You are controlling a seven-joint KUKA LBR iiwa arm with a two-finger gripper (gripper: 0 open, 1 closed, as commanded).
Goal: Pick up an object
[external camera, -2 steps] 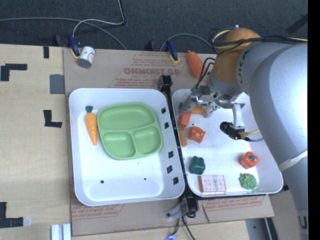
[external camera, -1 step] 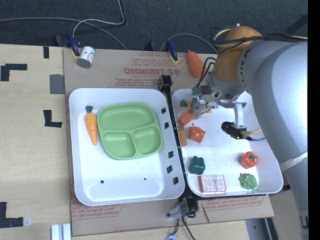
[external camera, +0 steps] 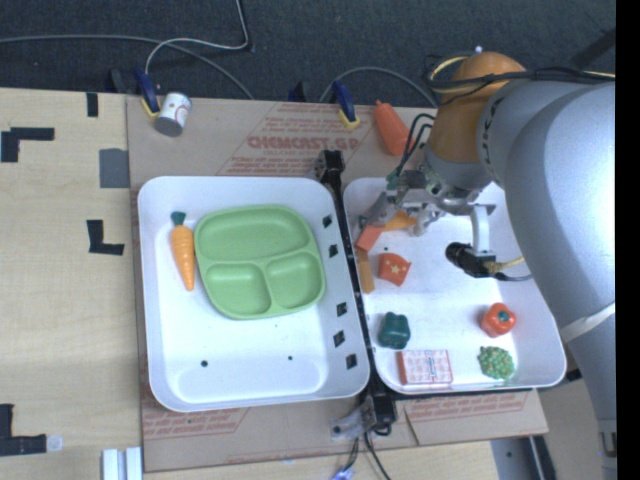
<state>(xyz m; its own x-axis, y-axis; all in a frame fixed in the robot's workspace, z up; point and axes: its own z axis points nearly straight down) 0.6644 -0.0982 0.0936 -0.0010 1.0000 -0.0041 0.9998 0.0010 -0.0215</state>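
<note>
My gripper (external camera: 398, 208) hangs low over the upper left part of the right bin (external camera: 450, 288), below the orange wrist band. Just beneath and left of it lies a salmon-orange block (external camera: 370, 236); a small orange piece (external camera: 402, 223) sits right at the gripper's tip. Whether it touches either one is unclear. A red box (external camera: 393, 268) lies a little further down. Also in this bin are a dark green pepper (external camera: 394, 330), a red tomato (external camera: 498, 318), a green broccoli (external camera: 496, 362) and a pink printed box (external camera: 425, 367).
The left bin (external camera: 160, 348) holds a green divided plate (external camera: 262, 260) and a carrot (external camera: 182, 251). An orange carrot-like toy (external camera: 390, 128) and a small can (external camera: 172, 112) lie outside on the cardboard. The black divider (external camera: 342, 258) runs between the bins. The arm covers the right bin's far right.
</note>
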